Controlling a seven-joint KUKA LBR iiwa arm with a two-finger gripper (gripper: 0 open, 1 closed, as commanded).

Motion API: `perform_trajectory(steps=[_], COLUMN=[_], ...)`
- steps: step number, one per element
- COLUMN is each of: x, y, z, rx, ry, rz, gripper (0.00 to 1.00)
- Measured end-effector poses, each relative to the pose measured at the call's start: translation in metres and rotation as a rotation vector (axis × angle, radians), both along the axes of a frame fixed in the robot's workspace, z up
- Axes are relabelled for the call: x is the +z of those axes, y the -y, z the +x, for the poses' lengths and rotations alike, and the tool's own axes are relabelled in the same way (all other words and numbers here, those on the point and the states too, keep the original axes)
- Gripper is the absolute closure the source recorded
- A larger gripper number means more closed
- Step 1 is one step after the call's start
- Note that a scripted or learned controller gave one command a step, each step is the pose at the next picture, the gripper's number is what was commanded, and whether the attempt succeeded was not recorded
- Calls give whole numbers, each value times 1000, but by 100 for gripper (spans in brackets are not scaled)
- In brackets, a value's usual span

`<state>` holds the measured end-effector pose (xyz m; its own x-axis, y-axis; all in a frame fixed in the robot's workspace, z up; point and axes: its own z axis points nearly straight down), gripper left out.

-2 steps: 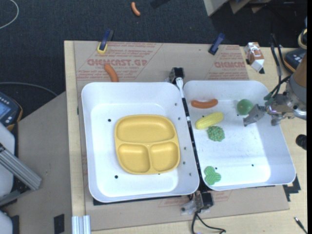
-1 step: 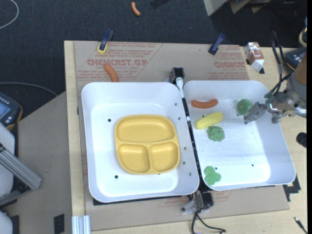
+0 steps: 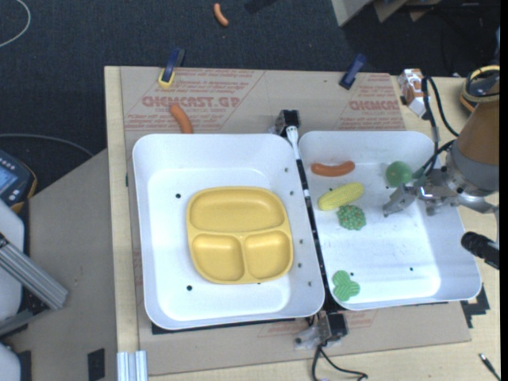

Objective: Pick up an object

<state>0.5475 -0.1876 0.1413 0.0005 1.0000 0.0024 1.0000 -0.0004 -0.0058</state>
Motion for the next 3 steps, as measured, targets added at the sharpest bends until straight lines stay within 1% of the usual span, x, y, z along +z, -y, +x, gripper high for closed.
perform_trajectory(steps=[1,2,3], x=[-54,-39,25], y=[-1,0,1], z=[-1,1,1], rx=[1,0,1], ry=[-1,7,13], rz=[1,-3,-6], gripper=[0,100,100])
